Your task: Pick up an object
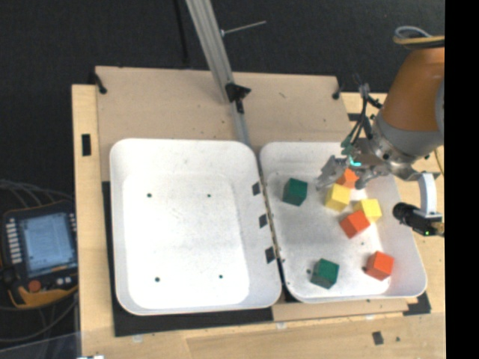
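My gripper (pixel 347 169) hangs low over the upper part of the right bin (pixel 299 230), at the end of the grey and orange arm coming in from the right. Directly under it a small orange cube (pixel 349 177) shows, partly hidden by the gripper. Just below that lie a yellow cube (pixel 338 197), a second yellow cube (pixel 371 210) and an orange cube (pixel 355 223), packed close together. A green cube (pixel 295 191) sits apart to the left.
Another green cube (pixel 325 273) and a red-orange cube (pixel 379 265) lie near the right bin's front edge. The left bin (pixel 187 223) stands beside it. A metal pole (pixel 213 43) slants up from between the bins at the back.
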Controlling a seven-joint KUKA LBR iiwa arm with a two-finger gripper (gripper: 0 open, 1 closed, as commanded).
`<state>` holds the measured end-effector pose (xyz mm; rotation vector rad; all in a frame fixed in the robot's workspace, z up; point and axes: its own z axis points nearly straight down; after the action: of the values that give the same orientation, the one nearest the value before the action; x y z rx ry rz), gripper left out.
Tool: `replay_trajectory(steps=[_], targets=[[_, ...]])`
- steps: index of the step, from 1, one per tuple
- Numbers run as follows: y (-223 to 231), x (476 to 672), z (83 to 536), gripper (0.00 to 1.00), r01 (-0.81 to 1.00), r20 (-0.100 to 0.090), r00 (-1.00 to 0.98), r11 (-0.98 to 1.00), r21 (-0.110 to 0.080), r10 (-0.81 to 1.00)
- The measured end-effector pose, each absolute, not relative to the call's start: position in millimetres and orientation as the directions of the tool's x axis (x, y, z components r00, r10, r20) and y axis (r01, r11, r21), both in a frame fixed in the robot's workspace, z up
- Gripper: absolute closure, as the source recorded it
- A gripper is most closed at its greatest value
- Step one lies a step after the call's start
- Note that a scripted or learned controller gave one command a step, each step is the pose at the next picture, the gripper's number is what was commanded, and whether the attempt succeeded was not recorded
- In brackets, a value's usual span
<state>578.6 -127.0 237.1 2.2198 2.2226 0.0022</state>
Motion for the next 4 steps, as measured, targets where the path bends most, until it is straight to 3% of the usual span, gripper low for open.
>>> replay_trajectory(steps=[2,3,4], targets=[[-129.7,577.0,131.6,0.00,1.000,-0.001,0.002,-0.002,-0.005,1.000],[-131.5,577.8,96.8,0.00,1.000,-0.003,0.002,-0.002,0.002,1.000],[-132.0,579.2,109.4,1.00,1.000,-0.001,0.008,-0.008,0.008,1.000]])
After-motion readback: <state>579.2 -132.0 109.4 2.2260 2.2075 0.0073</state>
